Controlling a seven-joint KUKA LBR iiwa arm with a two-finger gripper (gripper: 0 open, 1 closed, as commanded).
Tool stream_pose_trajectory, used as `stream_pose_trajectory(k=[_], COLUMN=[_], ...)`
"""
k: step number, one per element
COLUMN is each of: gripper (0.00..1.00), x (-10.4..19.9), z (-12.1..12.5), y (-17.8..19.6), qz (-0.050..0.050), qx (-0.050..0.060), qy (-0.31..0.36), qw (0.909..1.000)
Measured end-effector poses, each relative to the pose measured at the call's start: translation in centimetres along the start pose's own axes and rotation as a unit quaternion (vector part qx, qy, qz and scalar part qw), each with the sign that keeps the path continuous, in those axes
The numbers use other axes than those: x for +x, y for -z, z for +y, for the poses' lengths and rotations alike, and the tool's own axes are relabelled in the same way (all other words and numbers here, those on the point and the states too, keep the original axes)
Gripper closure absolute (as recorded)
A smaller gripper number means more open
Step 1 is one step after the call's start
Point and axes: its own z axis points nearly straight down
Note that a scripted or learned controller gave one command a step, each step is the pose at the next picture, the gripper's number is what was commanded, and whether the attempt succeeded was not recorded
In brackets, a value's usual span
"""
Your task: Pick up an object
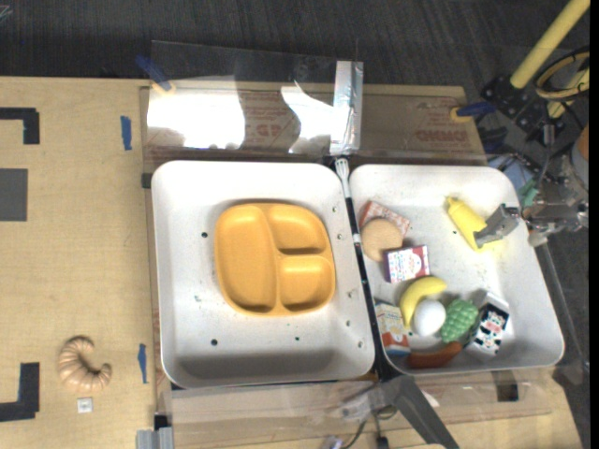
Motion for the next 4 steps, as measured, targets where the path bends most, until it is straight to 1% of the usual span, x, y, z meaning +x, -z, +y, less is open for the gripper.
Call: stream_pose_trajectory(k=[1, 2, 3, 4], gripper=[0.0, 0.0, 1.0, 1.0], x=[-4.4, -4.2, -4.7, 1.0], z=[4.6, 9.2, 9.2, 9.5], y=[-13.1, -16.1, -14.8, -3.2], qz=[0.003, 0.007, 0.002, 0.0], qx=[0.006, -0.001, -0.003, -0.006], qy=[-0.031, -0.008, -0.01, -0.014], qw=[0.9995, 0.9999, 0.9999, 0.9999])
